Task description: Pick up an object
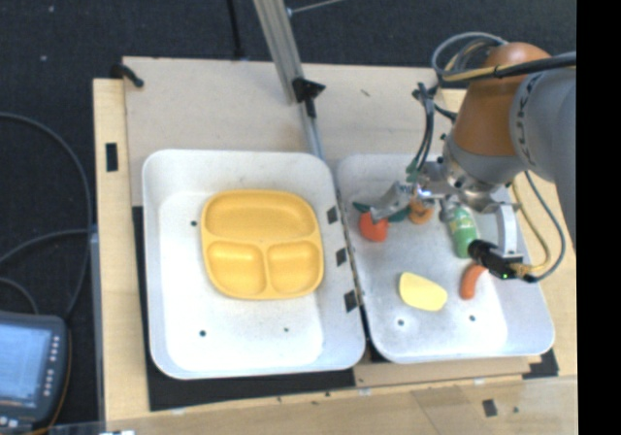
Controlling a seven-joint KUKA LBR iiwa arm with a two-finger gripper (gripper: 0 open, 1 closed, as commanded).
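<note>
yellow piece point(423, 291) right bin front | claw point(396, 202) above red-orange ball point(374, 226)

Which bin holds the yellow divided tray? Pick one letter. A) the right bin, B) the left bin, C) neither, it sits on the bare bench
B: the yellow divided tray lies flat inside the left bin, while the right bin holds the small items, such as the yellow piece and the green bottle.

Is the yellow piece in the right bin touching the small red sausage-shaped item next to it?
Apart. The camera view shows bare white bin floor between the yellow piece and the red sausage-shaped item.
</note>
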